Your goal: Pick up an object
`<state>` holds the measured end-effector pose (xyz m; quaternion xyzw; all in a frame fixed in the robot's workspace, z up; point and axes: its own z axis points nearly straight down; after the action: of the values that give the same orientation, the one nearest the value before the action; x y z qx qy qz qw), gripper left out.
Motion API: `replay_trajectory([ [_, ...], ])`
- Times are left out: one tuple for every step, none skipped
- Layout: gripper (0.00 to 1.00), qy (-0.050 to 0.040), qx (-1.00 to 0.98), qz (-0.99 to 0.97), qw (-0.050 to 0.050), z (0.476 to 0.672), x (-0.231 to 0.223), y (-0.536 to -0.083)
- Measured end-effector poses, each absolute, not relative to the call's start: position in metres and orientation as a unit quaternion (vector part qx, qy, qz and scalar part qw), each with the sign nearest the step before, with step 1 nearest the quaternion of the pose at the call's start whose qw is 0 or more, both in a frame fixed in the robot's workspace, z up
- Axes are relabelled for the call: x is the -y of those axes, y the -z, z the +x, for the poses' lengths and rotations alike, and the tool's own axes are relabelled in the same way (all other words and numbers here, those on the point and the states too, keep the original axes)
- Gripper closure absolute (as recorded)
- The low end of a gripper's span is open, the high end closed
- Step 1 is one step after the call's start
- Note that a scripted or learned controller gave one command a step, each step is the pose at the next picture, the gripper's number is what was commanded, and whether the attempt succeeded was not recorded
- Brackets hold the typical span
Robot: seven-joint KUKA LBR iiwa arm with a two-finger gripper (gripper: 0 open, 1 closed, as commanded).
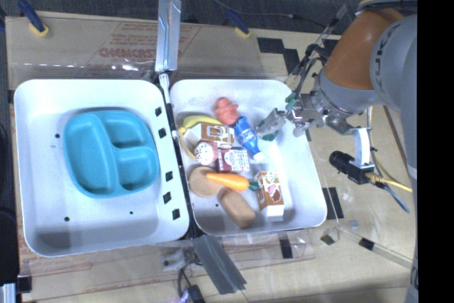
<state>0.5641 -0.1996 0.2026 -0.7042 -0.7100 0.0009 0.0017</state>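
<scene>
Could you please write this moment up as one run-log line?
phase: approach | end effector: above right bin, near blue bottle | held: nothing visible | left bin: blue tray

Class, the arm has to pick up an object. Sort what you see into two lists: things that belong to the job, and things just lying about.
Belongs to the job:
gripper
carrot
blue bottle
banana
juice carton
right bin

Just lying about:
blue tray
left bin
blue clamp
</scene>
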Motion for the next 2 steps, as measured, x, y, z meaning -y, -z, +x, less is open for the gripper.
replay_trajectory([
  [0.00, 0.0037, 0.795, -0.606, -0.009, 0.593, 0.168, -0.117],
  [0.00, 0.0068, 0.654, -0.756, -0.009, 0.617, 0.147, -0.108],
])
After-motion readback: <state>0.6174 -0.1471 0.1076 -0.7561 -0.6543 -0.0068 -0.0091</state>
